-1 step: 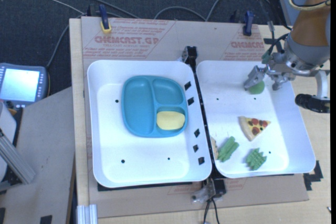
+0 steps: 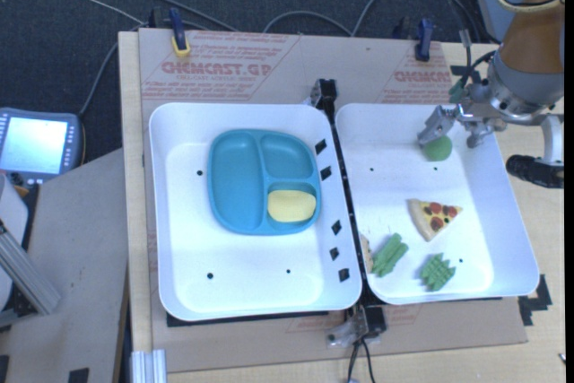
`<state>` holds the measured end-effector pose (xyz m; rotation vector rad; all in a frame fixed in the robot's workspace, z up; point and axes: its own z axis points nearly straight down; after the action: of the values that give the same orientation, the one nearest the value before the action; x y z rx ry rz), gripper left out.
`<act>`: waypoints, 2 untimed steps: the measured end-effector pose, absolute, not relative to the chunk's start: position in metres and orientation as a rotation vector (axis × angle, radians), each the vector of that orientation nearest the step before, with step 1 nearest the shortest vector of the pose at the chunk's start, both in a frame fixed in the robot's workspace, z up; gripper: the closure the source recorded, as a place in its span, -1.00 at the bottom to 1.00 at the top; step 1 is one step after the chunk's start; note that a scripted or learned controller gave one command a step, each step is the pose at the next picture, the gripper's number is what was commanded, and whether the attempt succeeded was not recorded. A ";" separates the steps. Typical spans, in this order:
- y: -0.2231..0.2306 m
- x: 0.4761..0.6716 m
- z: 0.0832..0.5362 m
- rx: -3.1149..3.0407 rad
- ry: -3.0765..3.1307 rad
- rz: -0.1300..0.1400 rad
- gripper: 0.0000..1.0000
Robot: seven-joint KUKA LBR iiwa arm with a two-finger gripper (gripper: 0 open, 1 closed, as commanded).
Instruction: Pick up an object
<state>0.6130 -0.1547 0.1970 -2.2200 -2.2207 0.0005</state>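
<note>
In the right bin [image 2: 502, 220], near its far edge, lies a small round green object [image 2: 439, 149]. My gripper [image 2: 455, 135] hangs just above it with its fingers spread open; the left fingertip [image 2: 434, 129] sits right over the green object, which is not between the fingers. Nearer the front of this bin lie a toy pizza slice [image 2: 434, 216] and two leafy green toy pieces [image 2: 389, 254] [image 2: 437, 271]. In the left bin [image 2: 179, 193] a blue divided plate [image 2: 260, 179] carries a yellow object [image 2: 291, 205] in its front right compartment.
A black hinge strip [image 2: 330, 184] runs between the two bins. Clamps [image 2: 178, 30] [image 2: 424, 39] hold the cardboard board at the back. A small screen [image 2: 36, 142] stands off the bench at the left.
</note>
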 end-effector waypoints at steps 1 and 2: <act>-0.153 0.613 0.135 -2.217 -2.218 0.004 -1.00; -0.152 0.612 0.082 -2.217 -2.217 0.005 -1.00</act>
<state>0.6124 -0.1521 0.0818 -2.2168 -2.2173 0.0047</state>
